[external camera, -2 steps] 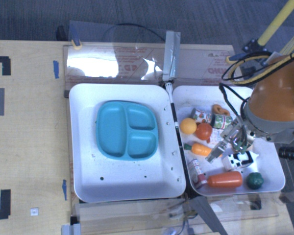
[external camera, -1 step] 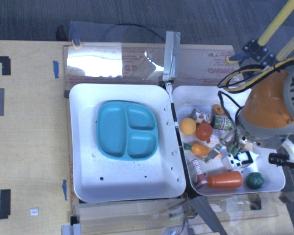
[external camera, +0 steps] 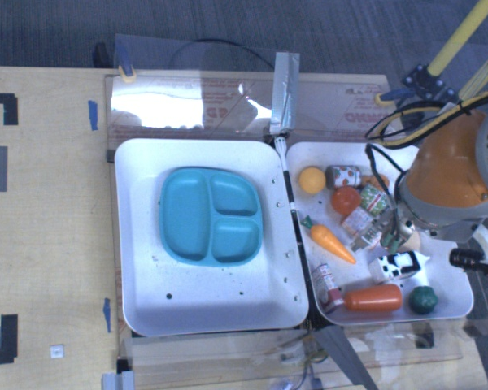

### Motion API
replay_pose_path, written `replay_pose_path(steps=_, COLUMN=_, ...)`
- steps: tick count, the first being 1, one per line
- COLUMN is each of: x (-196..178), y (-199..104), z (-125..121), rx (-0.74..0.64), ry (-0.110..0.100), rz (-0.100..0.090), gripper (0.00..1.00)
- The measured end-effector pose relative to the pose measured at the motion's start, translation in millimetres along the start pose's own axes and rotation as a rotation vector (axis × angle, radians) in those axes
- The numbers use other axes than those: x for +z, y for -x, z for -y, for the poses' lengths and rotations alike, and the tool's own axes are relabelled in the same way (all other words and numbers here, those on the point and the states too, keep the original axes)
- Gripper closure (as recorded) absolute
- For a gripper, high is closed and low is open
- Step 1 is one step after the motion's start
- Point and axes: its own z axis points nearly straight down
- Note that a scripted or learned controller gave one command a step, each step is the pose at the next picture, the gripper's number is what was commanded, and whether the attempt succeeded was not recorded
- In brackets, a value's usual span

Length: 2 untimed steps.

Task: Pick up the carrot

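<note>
The carrot point(external camera: 332, 243), orange with a green stub at its upper-left end, lies slanted in the left part of the right bin point(external camera: 455, 287). My gripper point(external camera: 384, 232) hangs under the orange-banded wrist point(external camera: 447, 171), just right of the carrot's lower end and over a crinkled packet point(external camera: 366, 218). Clutter and the wrist hide most of its tip. The carrot lies free on the bin floor, a short gap away from the gripper.
Around the carrot lie an orange ball point(external camera: 311, 179), a small can point(external camera: 344, 175), a red tomato point(external camera: 346, 200), a little bottle point(external camera: 327, 283), a red sausage-like piece point(external camera: 372, 299), a black-and-white toy point(external camera: 400, 262) and a green lump point(external camera: 424, 299). The left bin point(external camera: 138, 283) holds a blue divided plate point(external camera: 210, 215).
</note>
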Motion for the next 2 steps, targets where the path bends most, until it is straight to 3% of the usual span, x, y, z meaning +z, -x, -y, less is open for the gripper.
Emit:
replay_pose_path(steps=1, x=-15.8, y=16.8, z=-12.2, rx=0.118, ry=-0.014, rz=-0.018, gripper=1.0)
replay_pose_path(steps=2, x=-15.4, y=16.6, z=-12.1, rx=0.118, ry=-0.014, rz=-0.018, gripper=0.0)
